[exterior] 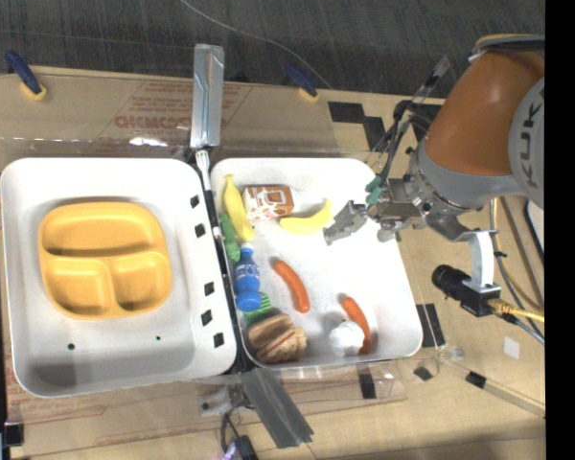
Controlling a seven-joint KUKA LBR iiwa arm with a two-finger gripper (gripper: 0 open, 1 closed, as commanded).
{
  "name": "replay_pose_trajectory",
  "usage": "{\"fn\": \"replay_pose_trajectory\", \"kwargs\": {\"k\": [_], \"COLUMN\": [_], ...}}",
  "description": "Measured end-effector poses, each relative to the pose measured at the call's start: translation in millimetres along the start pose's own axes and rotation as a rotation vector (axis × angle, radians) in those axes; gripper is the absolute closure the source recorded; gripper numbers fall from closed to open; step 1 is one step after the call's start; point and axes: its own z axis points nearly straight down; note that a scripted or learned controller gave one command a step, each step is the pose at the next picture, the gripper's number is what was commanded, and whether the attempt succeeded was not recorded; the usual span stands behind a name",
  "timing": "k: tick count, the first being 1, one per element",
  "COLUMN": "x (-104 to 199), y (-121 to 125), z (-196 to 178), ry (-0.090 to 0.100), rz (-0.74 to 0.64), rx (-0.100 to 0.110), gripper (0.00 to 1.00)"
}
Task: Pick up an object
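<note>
Two white bins sit side by side on the bench. The left bin (19,257) holds a yellow tray (103,257) with three sections. The right bin (393,286) holds toy food. A yellow banana (309,218) lies near the top, beside a small brown and white carton (267,200). Along the left wall lie a yellow and green corn cob (233,217) and a blue bottle (247,281). Two red sausages lie lower down, one in the middle (291,285) and one near the bottom right (356,320), which touches a white ball (344,337). A toy burger (274,336) sits at the bottom. The gripper (345,223) hangs over the right bin, just right of the banana. Its fingers look a little apart, and nothing sits between them.
</note>
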Motion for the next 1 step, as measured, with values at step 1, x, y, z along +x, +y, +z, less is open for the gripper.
{"fn": "replay_pose_trajectory", "kwargs": {"k": [1], "x": [43.0], "y": [-29.7], "z": [161.8], "ry": [-0.001], "rz": [0.006], "rx": [-0.006], "gripper": [0.00]}}
